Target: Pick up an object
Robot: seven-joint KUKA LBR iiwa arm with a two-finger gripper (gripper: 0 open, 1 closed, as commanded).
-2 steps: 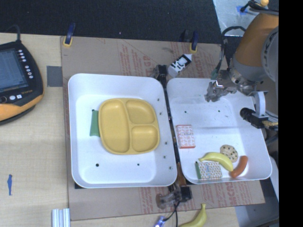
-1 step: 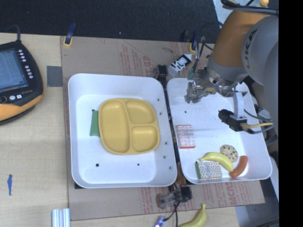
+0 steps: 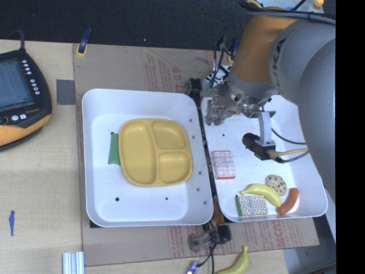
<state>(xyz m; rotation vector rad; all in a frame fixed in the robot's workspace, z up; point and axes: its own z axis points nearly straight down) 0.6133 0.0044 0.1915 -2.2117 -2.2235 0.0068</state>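
From the overhead camera, my grey arm with its orange band (image 3: pixel 256 39) reaches in from the right and bends down over the back of the right shallow white bin (image 3: pixel 308 210), so that my gripper (image 3: pixel 219 114) hangs near that bin's back left corner, just beside the ridge where the two bins meet. Whether my fingers are apart or together I cannot tell; the metal there is a blur against the white floor, and I see nothing between them. The things I could pick up lie well apart from me toward the front of this bin: a flat red-and-white printed packet (image 3: pixel 223 164), a yellow banana (image 3: pixel 263 192), a round speckled cookie (image 3: pixel 276 183), a reddish sausage (image 3: pixel 288 201) and a small green-edged box (image 3: pixel 251 206). A black cable fitting (image 3: pixel 259 147) hangs between my wrist and those items. In the left white bin (image 3: pixel 97 153) sits a yellow sectioned plastic plate (image 3: pixel 155 151) lying over a green flat piece (image 3: pixel 114 148). On the bench are a black-and-orange handheld control pendant (image 3: pixel 20 99) at far left and another yellow banana (image 3: pixel 236 262) at the front edge.
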